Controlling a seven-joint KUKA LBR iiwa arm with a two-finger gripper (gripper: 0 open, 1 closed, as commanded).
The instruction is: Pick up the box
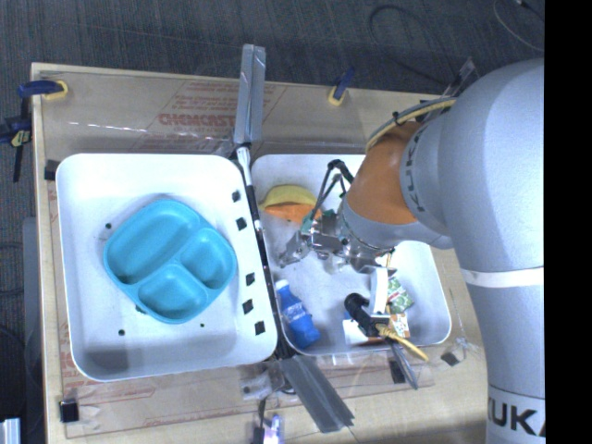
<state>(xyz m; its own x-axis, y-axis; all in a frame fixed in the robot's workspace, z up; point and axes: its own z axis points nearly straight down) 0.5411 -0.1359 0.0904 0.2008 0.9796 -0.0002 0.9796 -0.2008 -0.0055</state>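
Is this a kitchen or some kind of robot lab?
Probably a robot lab, not a kitchen. A big grey robot arm with an orange band reaches over two shallow white bins on a wooden bench, and blue clamps hold a clear sheet onto the bench.

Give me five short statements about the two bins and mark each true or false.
1. The blue divided tray lies in the left bin. True.
2. The blue bottle lies in the left bin. False: it lies in the right bin, near the divider.
3. The arm reaches over the right bin. True.
4. The yellow and orange item sits at the right bin's near edge. False: it sits at the far end.
5. The tray has one single compartment. False: it shows three.
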